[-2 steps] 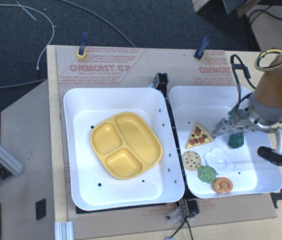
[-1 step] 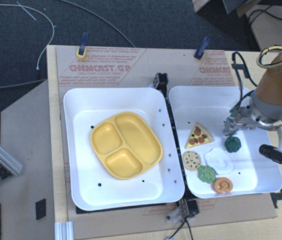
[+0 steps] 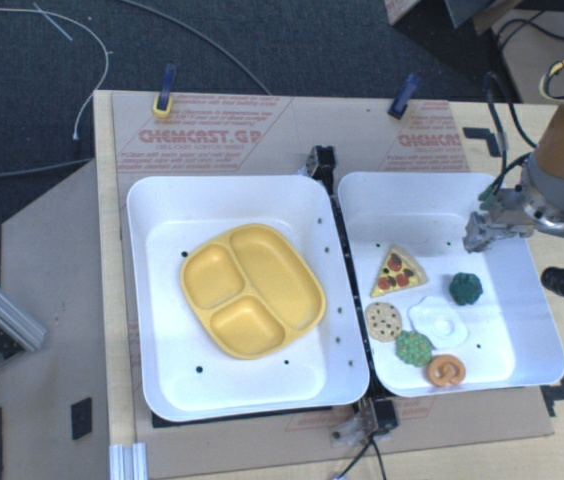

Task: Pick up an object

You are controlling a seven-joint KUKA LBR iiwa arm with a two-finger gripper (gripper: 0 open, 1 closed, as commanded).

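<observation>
**Asker:** Camera view from above the bench: what is laid out?

**Describer:** Two shallow white bins sit side by side on a sheet of cardboard. The left bin (image 3: 152, 268) holds a yellow plate (image 3: 252, 288) with three compartments, lying at a slight angle near the middle. The right bin (image 3: 522, 358) holds a group of small toy foods.

**Asker:** Which foods, and where?

**Describer:** A pizza slice (image 3: 399, 272) lies near the bin's left centre. Just below it is a round cookie (image 3: 383, 320) with dark chips. A white fried egg (image 3: 438, 320) sits to the cookie's right. A light green broccoli piece (image 3: 414, 347) touches the egg's lower edge, and a pretzel (image 3: 446, 370) lies just below and right of that. A darker green leafy piece (image 3: 465, 288) sits apart, right of the pizza.

**Asker:** Where is the arm?

**Describer:** It reaches in from the right, orange band visible at the edge. The gripper (image 3: 477, 236) hangs over the upper right part of the right bin, above and slightly right of the dark green piece and apart from all the food. I cannot tell whether it is apart or together, and nothing is visibly gripped.
</observation>
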